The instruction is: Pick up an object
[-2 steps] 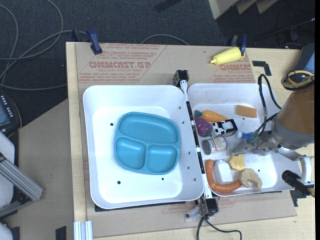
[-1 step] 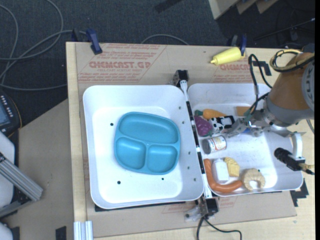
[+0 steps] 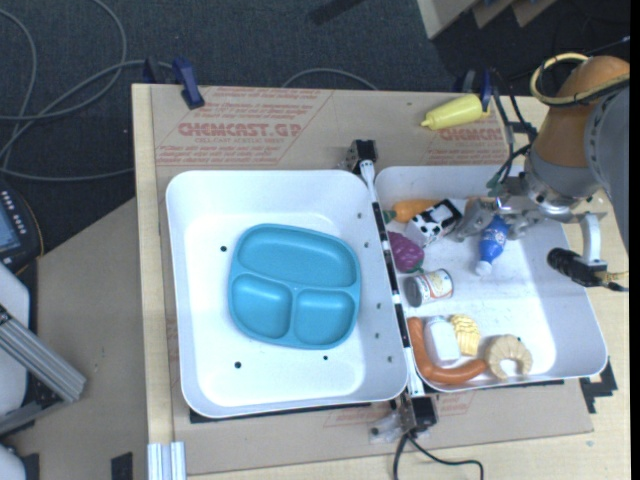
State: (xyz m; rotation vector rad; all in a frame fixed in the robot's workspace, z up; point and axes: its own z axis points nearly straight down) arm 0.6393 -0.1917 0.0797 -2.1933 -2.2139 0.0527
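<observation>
My gripper hangs over the back middle of the right bin, at the end of the grey arm that comes in from the right. Directly under it is a blue bottle with a white end pointing toward the front. Whether the bottle rests on the bin floor or is lifted cannot be told. To the gripper's left lie an orange carrot-like piece and a black-and-white toy.
The right bin also holds a purple item, a small can, an orange sausage shape, a yellow corn piece and a croissant. A blue divided plate lies in the left bin. A yellow object sits on the bench behind.
</observation>
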